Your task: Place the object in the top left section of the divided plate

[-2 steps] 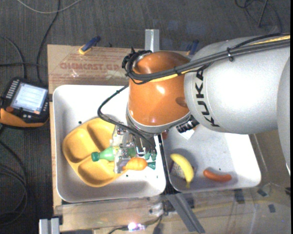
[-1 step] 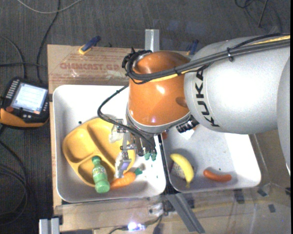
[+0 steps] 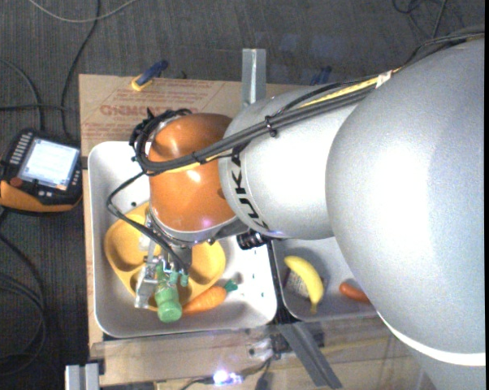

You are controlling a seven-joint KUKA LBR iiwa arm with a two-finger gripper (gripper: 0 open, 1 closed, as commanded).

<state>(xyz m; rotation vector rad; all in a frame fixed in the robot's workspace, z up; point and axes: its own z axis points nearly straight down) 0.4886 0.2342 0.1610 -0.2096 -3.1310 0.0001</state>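
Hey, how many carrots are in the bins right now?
2. One carrot lies in the left bin, beside the yellow plate near the front wall. Another carrot lies in the right bin, partly behind the arm, which may hide more.

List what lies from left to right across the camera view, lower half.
Handheld controller → yellow divided plate → green object → carrot → banana → orange item partly hidden under the arm.

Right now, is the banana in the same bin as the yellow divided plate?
No, the banana lies in the right bin, while the yellow divided plate sits in the left bin.
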